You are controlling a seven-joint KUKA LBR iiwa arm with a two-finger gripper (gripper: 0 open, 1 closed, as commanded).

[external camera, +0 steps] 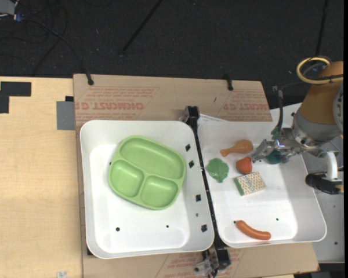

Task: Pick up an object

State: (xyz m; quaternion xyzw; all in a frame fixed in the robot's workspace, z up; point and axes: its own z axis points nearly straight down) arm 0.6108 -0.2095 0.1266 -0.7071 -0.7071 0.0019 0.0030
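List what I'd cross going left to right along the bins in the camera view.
Green divided plate in the left bin → green leafy piece → red-orange piece → gripper, at the right bin's far right side.

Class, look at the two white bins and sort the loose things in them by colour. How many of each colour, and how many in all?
Green: 2, the divided plate in the left bin and the leafy toy vegetable in the right bin
Orange or tan: 2, the drumstick and the sausage
Red: 1, the small round toy
Patterned pale: 1, the speckled block
Total: 6
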